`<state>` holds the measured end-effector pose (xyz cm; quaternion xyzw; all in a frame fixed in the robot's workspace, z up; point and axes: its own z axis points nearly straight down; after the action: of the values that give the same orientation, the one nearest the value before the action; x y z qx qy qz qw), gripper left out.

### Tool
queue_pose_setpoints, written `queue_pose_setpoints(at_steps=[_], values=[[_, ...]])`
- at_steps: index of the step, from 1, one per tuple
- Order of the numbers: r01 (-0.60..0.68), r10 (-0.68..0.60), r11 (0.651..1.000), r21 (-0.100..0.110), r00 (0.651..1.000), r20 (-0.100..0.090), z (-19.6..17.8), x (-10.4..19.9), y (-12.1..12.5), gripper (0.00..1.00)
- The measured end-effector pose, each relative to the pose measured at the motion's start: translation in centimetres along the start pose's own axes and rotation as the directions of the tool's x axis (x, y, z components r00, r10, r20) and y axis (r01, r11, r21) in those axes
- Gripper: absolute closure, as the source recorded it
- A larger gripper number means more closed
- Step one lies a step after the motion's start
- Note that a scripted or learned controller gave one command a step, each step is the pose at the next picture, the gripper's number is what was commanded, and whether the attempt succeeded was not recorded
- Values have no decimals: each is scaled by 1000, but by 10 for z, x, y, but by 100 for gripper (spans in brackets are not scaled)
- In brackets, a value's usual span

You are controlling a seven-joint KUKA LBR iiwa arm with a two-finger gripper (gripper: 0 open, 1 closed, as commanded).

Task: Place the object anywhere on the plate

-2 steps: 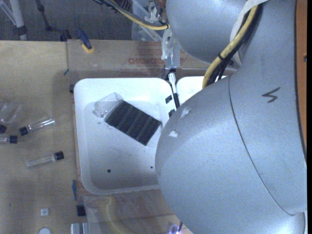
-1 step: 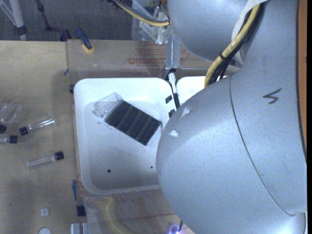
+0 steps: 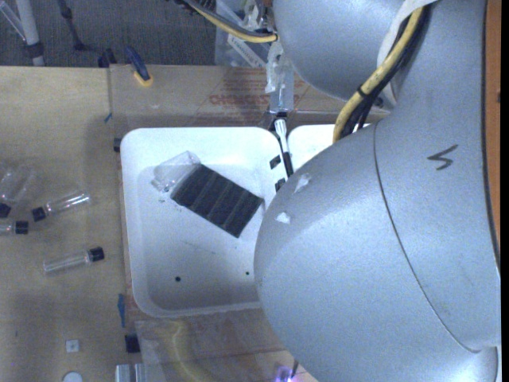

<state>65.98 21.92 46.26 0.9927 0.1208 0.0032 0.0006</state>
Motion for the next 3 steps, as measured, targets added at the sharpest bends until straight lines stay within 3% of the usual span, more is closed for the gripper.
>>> queue_pose_setpoints(at_steps=[1, 2, 3], values=[[0, 0, 1000, 0, 1000, -1, -9, 0, 0, 100], [0, 0, 1000, 0, 1000, -1, -9, 0, 0, 0], [2, -2, 1000, 0, 1000, -1, -18, 1, -1, 100]])
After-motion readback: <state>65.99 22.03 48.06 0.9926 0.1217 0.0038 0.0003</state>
